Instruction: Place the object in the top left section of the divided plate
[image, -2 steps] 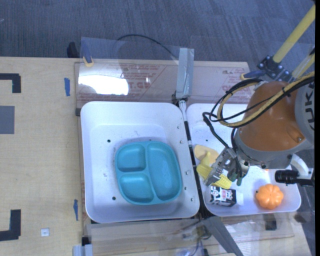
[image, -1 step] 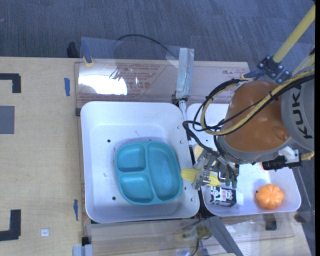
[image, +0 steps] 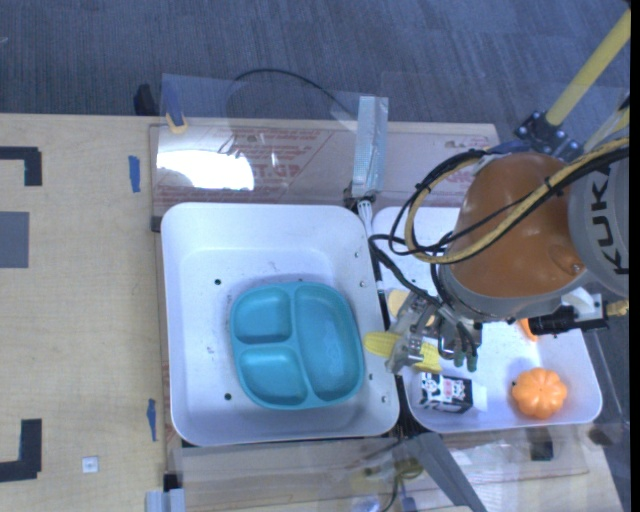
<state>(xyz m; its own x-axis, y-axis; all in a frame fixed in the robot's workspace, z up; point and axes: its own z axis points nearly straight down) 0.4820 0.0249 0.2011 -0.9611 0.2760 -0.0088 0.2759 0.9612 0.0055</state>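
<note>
Arm: grey KUKA (image: 600, 225) coming in from the right, big orange band (image: 515, 230) above the wrist. White letters "KU" are readable on the grey housing at the right edge; the rest is cut off.

End effector (image: 428, 345): sitting low over the left part of the right bin, right by the wall between the two bins. Can't tell whether it's apart or together, too much metal and cable in the way.

Yellow object (image: 385, 345): a flat yellow piece right at the end effector, over the divider. Hard to say whether it's actually gripped or just lying there.

Divided plate (image: 297, 345): teal, three sections, in the middle of the left bin (image: 200, 250). All sections look bare, including the top left one.

Black-and-white packet (image: 445, 392): in the right bin (image: 580, 400), just below the end effector. There's print on it, but it's too small to read.

Orange fruit (image: 540, 392): small pumpkin-looking thing, right of the packet.

Worktop (image: 70, 300): light wood, with black corner marks and bits of blue tape on the left.
</note>
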